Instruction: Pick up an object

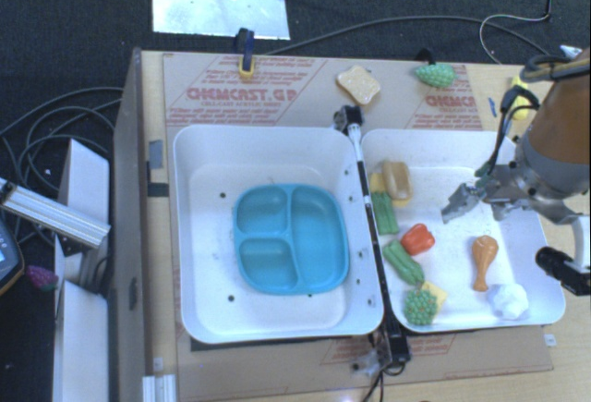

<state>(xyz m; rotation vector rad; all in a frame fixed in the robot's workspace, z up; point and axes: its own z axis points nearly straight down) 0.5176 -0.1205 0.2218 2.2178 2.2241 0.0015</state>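
The bench (277,81) carries two shallow white bins side by side, and the arm (563,127) enters from the right, its grey body and orange band cut off by the picture's edge. The left bin (199,234) holds a blue divided plate (288,238). The right bin (462,183) holds the candidates for picking: a drumstick (483,260), a red pepper (417,238), a green pickle-like piece (404,261), a green stick (384,212) along the divider, a tan piece (397,178) near the top, a bunch of green grapes (420,306) at the near edge and a white lump (508,300) in the near right corner. The gripper (459,203) hangs over bare floor in the upper middle of the right bin, and its fingers look parted with nothing between them. The drumstick and the pepper appear the nearest targets; a good grasp would likely centre over one of them, turn the fingers across its narrow width, and descend well apart from neighbours so only one item is pinched. Outside the bins, a slice of toast (358,84) and a second green bunch (436,75) rest on the bench. The fingertips are small and blurred, so their exact spread and height above the floor are hard to judge.
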